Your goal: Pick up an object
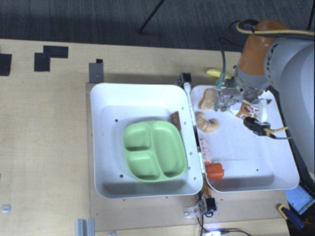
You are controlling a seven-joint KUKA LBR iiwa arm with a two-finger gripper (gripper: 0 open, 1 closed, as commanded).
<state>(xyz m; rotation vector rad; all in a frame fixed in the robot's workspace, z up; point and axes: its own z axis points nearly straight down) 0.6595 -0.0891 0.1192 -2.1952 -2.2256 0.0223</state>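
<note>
**Gripper low in right bin's far end, among the food items**

We see the gripper (225, 102) down in the right bin (246, 151), near its far wall. Finger state: we cannot tell, the wrist hides them.

- Bread (207, 99): just left of the gripper, touching or nearly so. Long axis runs roughly near-to-far, slightly tilted.
- Croissant (207, 123): near-left of the gripper, close to the divider. Curved, long axis roughly across the bin.
- Packet (247, 111): just right of the gripper, under the arm (275, 63).
- Red item (214, 170): well apart, at the bin's near-left corner.
- Yellow item (213, 73): beyond the far wall, outside the bin.

Open floor in the right bin lies on the gripper's near side, mid-bin. Far end is crowded. Left bin (106, 132) holds a green tray (154, 150).
</note>
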